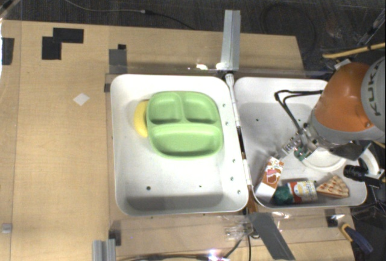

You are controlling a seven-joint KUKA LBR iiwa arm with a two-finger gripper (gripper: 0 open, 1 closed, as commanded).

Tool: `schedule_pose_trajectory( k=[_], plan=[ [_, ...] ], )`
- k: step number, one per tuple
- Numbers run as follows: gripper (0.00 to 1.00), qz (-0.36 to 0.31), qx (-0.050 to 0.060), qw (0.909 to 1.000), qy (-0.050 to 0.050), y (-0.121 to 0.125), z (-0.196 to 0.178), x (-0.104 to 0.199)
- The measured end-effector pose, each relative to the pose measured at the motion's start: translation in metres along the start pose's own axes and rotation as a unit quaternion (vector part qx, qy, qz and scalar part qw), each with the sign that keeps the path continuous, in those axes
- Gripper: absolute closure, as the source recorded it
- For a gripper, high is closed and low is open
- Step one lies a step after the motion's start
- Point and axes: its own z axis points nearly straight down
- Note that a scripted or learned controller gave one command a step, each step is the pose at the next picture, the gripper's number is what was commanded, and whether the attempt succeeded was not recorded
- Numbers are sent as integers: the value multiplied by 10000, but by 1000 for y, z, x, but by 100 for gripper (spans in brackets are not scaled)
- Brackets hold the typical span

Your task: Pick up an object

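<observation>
The right bin [265, 103] holds a small white and red carton [273, 172], a bottle with a green cap and red label [294, 191], and a pizza-slice toy [333, 187] along its near edge. My gripper [298, 149] hangs low in this bin, just up and right of the carton, and nothing shows between its fingers. Behind it, the arm's orange band [344, 100] covers the bin's right part. In the left bin [175, 193] lies a green divided tray [183, 122] with a yellow object [140, 119] poking out from under its left edge.
A grey metal post [229, 40] stands at the back between the bins. A black cable [289, 96] loops over the right bin's far side. The wooden bench [54, 151] stretches to the left.
</observation>
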Motion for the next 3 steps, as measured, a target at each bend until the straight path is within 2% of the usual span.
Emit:
schedule_pose_trajectory(
  k=[1,2,3],
  plan=[
    [100,13,5,10000,-15,2,-1,26],
    [100,-981,39,9952,33,-54,-35,-38],
    [100,-1214,32,9926,30,-39,-71,-71]
  ],
)
